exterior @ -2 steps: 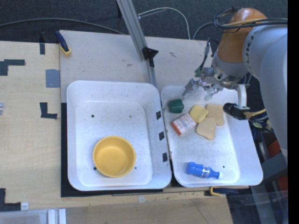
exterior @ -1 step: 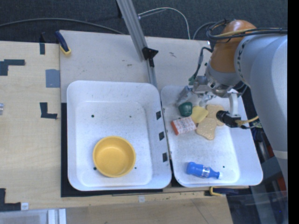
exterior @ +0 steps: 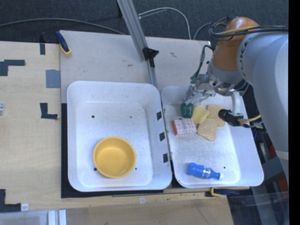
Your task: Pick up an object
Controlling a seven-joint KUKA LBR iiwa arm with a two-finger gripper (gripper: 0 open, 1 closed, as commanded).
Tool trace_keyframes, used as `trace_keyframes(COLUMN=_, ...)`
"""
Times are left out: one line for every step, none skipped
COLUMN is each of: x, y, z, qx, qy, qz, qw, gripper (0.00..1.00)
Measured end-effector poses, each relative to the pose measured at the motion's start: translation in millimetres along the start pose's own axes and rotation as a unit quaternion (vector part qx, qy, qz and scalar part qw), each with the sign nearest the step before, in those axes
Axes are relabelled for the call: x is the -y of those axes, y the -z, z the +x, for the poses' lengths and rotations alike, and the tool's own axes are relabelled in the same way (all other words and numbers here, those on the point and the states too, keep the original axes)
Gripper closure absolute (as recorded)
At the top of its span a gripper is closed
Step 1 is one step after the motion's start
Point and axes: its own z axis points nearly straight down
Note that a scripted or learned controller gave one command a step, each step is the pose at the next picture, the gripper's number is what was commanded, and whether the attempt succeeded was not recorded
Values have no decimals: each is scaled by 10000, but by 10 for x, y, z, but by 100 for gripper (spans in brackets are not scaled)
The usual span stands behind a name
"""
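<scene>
Gripper (exterior: 193, 96) hangs over right bin's (exterior: 243, 170) crowded far edge.

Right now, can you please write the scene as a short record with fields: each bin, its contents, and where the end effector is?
left bin: one yellow bowl, near the front
right bin: green object, small red-and-white box, tan pieces, blue bottle lying on its side
end effector: over the back of the right bin, just above the green object
grasp: cannot tell

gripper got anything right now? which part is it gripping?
Cannot tell. The gripper sits low over the green object in the right bin, but no clear grasp shows.
</scene>
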Motion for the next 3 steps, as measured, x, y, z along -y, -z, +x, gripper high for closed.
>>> trace_keyframes(x=-86, y=493, z=-55, qx=9, qy=-7, qz=-30, qw=10000, gripper=100)
trace_keyframes(x=-13, y=1089, z=-42, qx=9, qy=-6, qz=-36, qw=10000, gripper=100)
trace_keyframes(x=-17, y=1261, z=-37, qx=3, qy=-8, qz=-13, qw=10000, gripper=100)
